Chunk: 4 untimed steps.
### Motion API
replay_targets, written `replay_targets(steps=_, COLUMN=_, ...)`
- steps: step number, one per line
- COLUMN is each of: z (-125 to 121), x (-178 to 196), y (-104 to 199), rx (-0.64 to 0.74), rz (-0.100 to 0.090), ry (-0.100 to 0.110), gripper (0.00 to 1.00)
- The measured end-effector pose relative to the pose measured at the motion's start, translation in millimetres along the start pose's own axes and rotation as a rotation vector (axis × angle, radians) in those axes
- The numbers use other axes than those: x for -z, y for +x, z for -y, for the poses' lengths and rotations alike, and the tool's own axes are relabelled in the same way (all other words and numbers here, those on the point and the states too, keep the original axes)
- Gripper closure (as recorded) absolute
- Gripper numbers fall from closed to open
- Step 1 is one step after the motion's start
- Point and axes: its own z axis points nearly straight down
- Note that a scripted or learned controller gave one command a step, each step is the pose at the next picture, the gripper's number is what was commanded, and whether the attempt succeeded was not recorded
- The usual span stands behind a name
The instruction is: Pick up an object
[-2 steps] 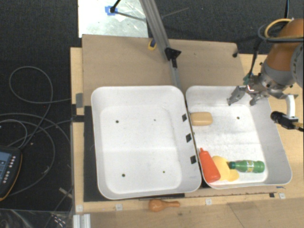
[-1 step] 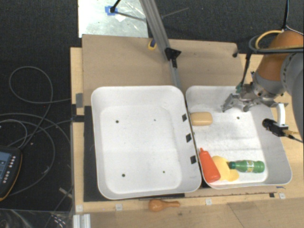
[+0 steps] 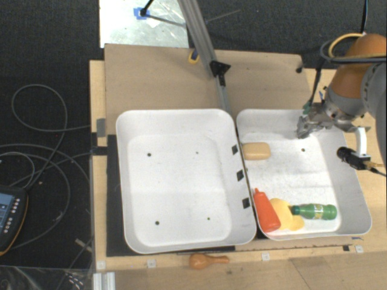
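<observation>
In the right bin (image 3: 275, 121) lie a tan bread-like block (image 3: 256, 151) near its left wall, a red bottle (image 3: 265, 209), a yellow object (image 3: 286, 213) and a green bottle (image 3: 314, 211) along its near edge. My gripper (image 3: 304, 127) hangs over the bin's far right part, well apart from all of these. Nothing shows between its fingers.
The left bin (image 3: 175, 180) sits beside the right one, with black clips on the shared wall. A tan pear-shaped object (image 3: 207, 260) lies on the bench in front of the bins. A grey pole (image 3: 202, 38) slants across the back. Cables lie on the floor at left.
</observation>
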Motion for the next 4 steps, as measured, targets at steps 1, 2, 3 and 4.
replay_targets(steps=1, z=-8, x=53, y=8, rx=0.001, rz=0.0, ry=-0.002, gripper=1.0)
replay_targets(steps=2, z=-13, x=119, y=8, rx=0.0, rz=0.001, ry=-0.005, gripper=1.0)
replay_targets(steps=3, z=-14, x=115, y=8, rx=0.0, rz=0.0, ry=0.001, gripper=1.0)
replay_targets(steps=4, z=3, x=125, y=68, rx=0.004, rz=-0.004, ry=0.003, gripper=1.0)
